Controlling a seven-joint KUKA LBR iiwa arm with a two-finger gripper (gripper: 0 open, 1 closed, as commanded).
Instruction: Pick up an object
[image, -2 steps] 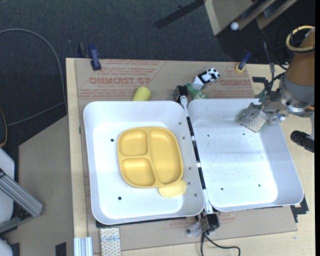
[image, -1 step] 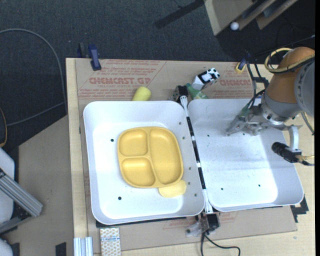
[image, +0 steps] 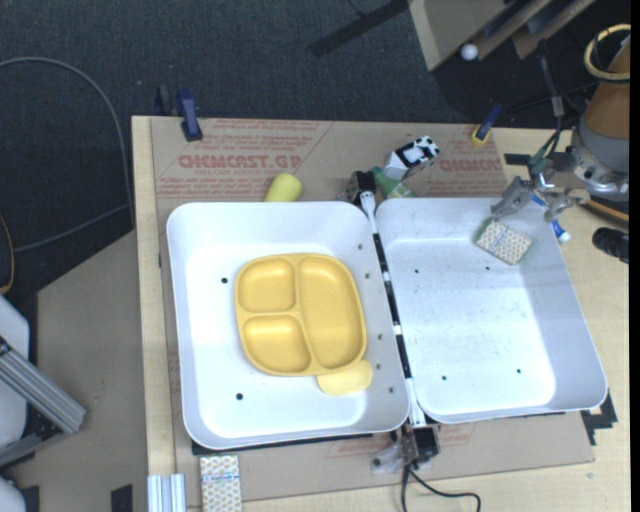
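My gripper (image: 532, 213) hangs over the far right corner of the right bin (image: 480, 370), reaching in from the right. Its two fingers stand spread apart, one grey fingertip (image: 508, 201) to the left and one blue-tipped to the right, with nothing between them. A small square patterned pad (image: 503, 241) lies tilted in the bin just below the left fingertip, close to it; I cannot tell whether they touch. In the left bin (image: 200, 390) sits a yellow divided plate (image: 299, 312), with a pale yellow flat piece (image: 346, 379) sticking out from under its near edge.
Behind the bins on the brown board lie a yellow roundish object (image: 284, 187) and a black-and-white toy (image: 414, 154). A blue clamp (image: 187, 113) grips the board's far left edge. A patterned pad (image: 220, 482) lies at the front left, outside the bins.
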